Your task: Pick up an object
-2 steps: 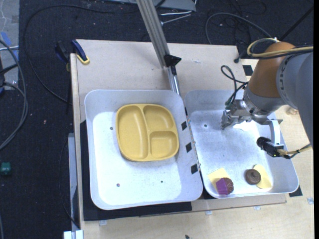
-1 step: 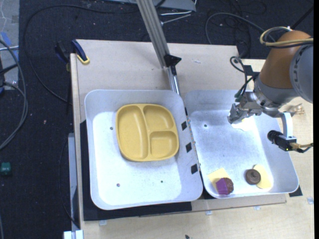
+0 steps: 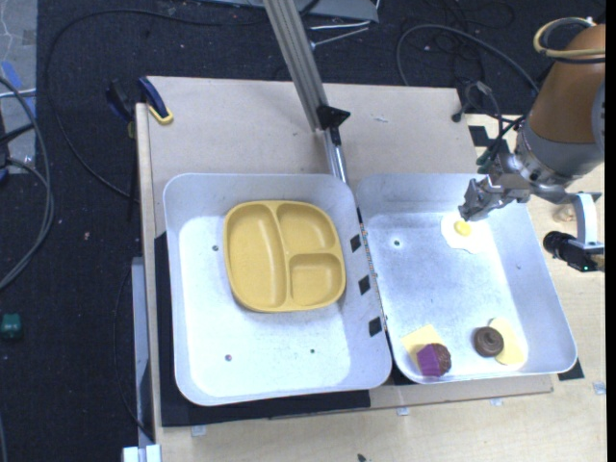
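My gripper (image 3: 474, 210) hangs low over the far part of the right bin (image 3: 539, 287), reaching in from the right. Its tip is right at a pale yellow flat object (image 3: 456, 235) lying on the bin floor, with a brighter yellow bit at the tip; I cannot tell whether they touch. Near the bin's front edge a purple lump (image 3: 433, 359) rests on a yellow piece (image 3: 418, 339). To the right of it, a brown round object (image 3: 489, 341) sits beside another yellow piece (image 3: 512, 352).
The left bin (image 3: 192, 354) holds a yellow divided plate (image 3: 285, 255). A grey metal pole (image 3: 298, 46) slants down to the gap between the bins. Black clips (image 3: 364, 263) line the seam. Cables lie on the dark floor around the bench.
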{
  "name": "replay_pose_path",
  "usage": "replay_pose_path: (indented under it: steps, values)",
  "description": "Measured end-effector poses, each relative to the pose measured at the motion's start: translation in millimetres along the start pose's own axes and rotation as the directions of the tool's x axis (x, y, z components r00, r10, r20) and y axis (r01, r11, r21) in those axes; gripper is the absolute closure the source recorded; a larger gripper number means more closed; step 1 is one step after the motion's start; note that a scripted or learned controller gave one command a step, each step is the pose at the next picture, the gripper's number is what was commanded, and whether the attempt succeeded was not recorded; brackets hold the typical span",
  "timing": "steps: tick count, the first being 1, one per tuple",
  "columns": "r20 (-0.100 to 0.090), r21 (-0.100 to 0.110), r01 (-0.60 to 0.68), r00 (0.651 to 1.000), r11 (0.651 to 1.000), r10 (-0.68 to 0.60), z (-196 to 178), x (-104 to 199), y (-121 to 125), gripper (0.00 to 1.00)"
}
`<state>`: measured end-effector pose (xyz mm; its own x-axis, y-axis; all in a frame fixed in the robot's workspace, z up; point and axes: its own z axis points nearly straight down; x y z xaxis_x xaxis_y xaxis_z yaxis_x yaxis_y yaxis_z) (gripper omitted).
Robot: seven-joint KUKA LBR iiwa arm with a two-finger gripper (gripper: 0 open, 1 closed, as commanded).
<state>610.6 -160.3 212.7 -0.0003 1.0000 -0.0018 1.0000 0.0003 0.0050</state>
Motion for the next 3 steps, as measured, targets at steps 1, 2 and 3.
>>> replay_pose_path:
  steps: [1,2,3]
  values:
    - [-0.001,0.001,0.002,1.000,1.000,-0.002,-52,8,-5,1.00]
    - [-0.002,0.005,0.006,1.000,1.000,-0.006,-37,61,0,1.00]
    - [-0.002,0.005,0.006,1.000,1.000,-0.006,-43,113,-1,1.00]
